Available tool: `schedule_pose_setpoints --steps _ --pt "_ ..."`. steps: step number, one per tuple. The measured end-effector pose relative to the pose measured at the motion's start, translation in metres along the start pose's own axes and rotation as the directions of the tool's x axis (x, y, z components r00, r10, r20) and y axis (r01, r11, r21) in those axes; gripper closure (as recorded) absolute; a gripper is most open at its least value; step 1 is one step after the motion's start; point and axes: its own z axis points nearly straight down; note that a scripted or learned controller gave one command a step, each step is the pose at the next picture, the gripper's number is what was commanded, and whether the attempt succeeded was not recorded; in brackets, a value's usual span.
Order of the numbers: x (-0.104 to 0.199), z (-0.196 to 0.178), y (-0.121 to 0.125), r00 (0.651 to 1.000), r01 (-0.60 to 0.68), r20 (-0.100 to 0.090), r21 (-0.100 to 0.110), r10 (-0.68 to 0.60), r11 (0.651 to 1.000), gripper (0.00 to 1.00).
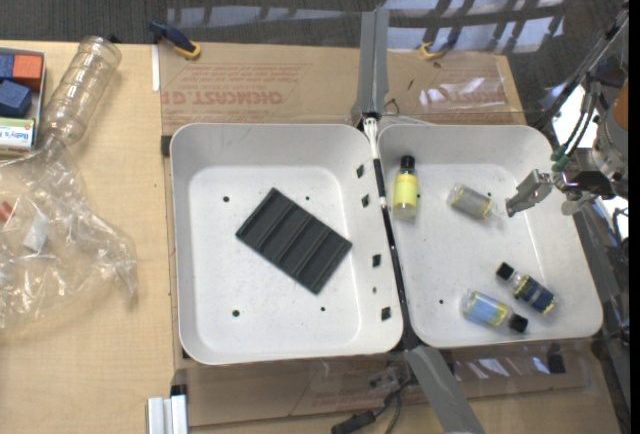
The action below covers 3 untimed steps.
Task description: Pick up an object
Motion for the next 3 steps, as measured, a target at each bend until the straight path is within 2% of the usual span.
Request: schedule_pose_setpoints --steps 1,2,3 --pt "-0.052 0.108 -0.041 0.999 0.035 -0.001 0.0 -0.035 0.999 0.0" --pt "0.013 0.156 -0.041 0.999 0.04 -0.001 0.0 -0.04 0.999 0.0" --pt "0.012 0.148 -0.041 0.999 0.036 -0.002 0.001 -0.036 0.999 1.0"
